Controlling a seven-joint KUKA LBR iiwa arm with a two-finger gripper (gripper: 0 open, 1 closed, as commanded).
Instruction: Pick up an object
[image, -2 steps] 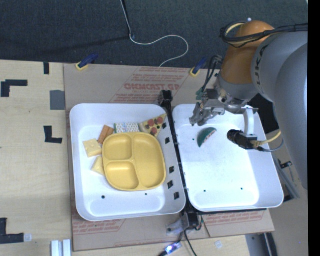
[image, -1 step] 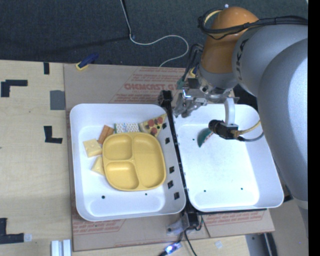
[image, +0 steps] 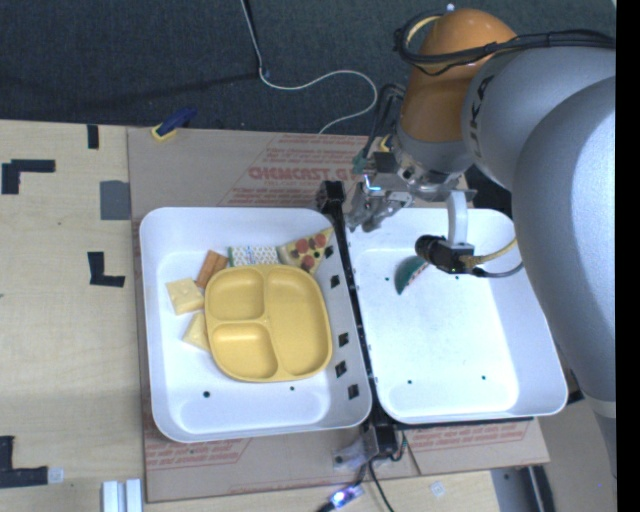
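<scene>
Camera view, logged from my console, item by item. Left shallow white plastic bin (image: 152, 300): a yellow moulded plastic plate with three compartments (image: 268, 322) lies flat across the middle and takes up most of the floor, which is why the small pieces sit crowded along its edges. Beside the plate's left rim are two pale tan square wafers (image: 184, 295), the lower one partly tucked under the plate. Above them is an orange-brown stick (image: 210, 267), then a speckled white-and-green strip (image: 252, 256). In the far right corner is a wedge printed like a pizza slice (image: 308, 248), close against the divider wall. Right shallow white plastic bin (image: 450, 350): one small dark green curved piece (image: 407, 272) lies alone on the far left part of the floor with open floor around it. I judge it the easiest object to pick; the wedge is the other candidate within reach. Robot: the grey arm with its orange band (image: 445, 70) reaches in from the right. The grey metal gripper (image: 372, 208) hangs over the far end of the divider between the bins, just beside the wedge and near the green piece. From this slant the claw is lost among the wrist hardware; I cannot tell whether it is released or clenched, and I can make out nothing carried in it.
</scene>
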